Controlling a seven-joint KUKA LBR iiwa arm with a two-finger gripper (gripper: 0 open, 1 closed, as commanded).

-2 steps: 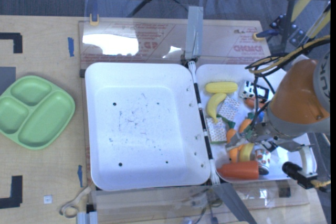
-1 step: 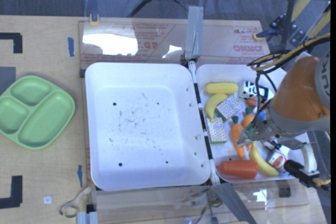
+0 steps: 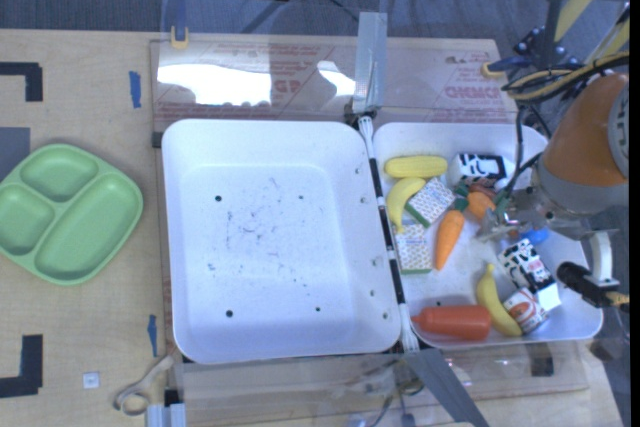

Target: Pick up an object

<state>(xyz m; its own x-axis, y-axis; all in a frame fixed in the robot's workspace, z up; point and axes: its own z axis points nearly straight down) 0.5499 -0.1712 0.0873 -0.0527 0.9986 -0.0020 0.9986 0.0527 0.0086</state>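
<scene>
Red lettering runs across the clear panel (image 3: 300, 65) behind the bins, mirrored and too faint to read. At the 3 o'clock side of the counter (image 3: 80, 65), the right bin (image 3: 440, 130) holds the toys: a yellow banana (image 3: 415, 165) at 12 o'clock, a second banana (image 3: 398, 200) curved just below it, a checkered packet (image 3: 430, 202) beside that, and an orange carrot (image 3: 448, 237) tilted near the middle. A black-and-white cow-print piece (image 3: 482, 166) lies at 1 o'clock, another cow-print toy (image 3: 527, 265) at 4 o'clock, its markings not legible. A red sausage-shaped toy (image 3: 452, 320) lies along the 6 o'clock wall, touching a third banana (image 3: 493, 300) and a small can (image 3: 527, 310). The pincer (image 3: 505, 215) sits low in this bin at 3 o'clock, among the carrot, an orange bit and the cow-print toy; clutter and the arm's orange band (image 3: 590, 140) crowd it, so whether it is wide or narrow cannot be told. The left bin (image 3: 265, 235) shows only scuff marks. A green divided plate (image 3: 65, 212) rests at 9 o'clock.
</scene>
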